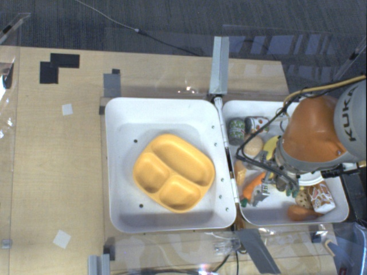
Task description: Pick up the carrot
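The carrot (252,184) is a small orange piece with a green end, lying near the left wall of the right bin (289,219), tilted with its green end toward the front. My gripper (263,192) reaches down from the orange-banded wrist (309,132) and sits right against the carrot's right side, low in the bin. The arm covers the bin's middle, and whether the carrot lies between the jaws is hidden.
The left bin (120,153) holds a yellow divided plate (173,171). In the right bin a green can (236,129), a beige item (254,148), a yellow item (272,144), a patterned cup (319,198) and a brown item (300,213) crowd around the carrot.
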`<control>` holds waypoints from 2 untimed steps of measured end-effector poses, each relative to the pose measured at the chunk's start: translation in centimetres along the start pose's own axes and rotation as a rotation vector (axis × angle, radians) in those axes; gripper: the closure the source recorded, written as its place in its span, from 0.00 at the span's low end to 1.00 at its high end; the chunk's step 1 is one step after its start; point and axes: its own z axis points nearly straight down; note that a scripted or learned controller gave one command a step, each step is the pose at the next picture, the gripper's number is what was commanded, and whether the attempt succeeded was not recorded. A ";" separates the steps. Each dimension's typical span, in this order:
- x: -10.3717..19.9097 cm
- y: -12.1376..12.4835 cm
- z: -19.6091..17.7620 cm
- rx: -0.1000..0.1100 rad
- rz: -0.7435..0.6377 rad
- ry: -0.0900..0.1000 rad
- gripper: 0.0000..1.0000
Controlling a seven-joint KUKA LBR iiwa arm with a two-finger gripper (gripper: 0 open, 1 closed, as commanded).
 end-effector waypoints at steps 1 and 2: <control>-0.4 0.2 -1.3 -0.001 -0.003 -0.013 1.00; 3.0 6.4 -9.9 -0.001 0.073 -0.004 1.00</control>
